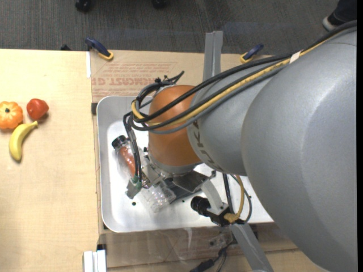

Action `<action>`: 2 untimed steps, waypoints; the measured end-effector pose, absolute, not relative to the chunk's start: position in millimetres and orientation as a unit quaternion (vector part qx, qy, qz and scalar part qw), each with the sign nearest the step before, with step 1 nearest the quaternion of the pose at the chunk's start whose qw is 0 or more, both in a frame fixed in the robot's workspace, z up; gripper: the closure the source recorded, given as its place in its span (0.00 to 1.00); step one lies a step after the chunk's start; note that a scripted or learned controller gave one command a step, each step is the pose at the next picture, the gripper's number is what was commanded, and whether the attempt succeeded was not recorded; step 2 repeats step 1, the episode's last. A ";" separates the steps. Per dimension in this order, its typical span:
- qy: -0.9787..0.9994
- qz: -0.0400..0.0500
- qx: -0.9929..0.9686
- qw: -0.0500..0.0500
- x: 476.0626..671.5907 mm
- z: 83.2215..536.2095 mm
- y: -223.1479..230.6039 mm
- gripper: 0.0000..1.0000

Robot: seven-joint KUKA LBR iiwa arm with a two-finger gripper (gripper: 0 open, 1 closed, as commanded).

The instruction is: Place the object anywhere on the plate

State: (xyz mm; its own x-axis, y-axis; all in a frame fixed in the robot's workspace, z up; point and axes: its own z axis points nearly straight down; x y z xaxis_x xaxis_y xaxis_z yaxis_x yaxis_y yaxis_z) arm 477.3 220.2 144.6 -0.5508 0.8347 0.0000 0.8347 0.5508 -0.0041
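A small clear bottle with an orange-red inside and a dark cap (125, 154) lies in the left part of the white bin (109, 208). My gripper (136, 186) hangs below the orange wrist band (170, 129), low over the bin, just right of and below the bottle. A clear ridged plastic piece (154, 198) sits right beside the gripper's tip. The arm's bulk hides the bin's right half.
On the wooden bench to the left lie an orange fruit (9, 115), a red fruit (37, 109) and a banana (20, 140). Cardboard (130, 75) with two clamps lies behind the bin. Black and yellow cables (170, 109) loop around the wrist.
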 end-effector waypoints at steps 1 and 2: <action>-0.933 0.001 -0.359 0.000 487.5 172.2 217.9 0.00; -0.933 0.001 -0.359 0.000 487.5 172.2 217.9 0.00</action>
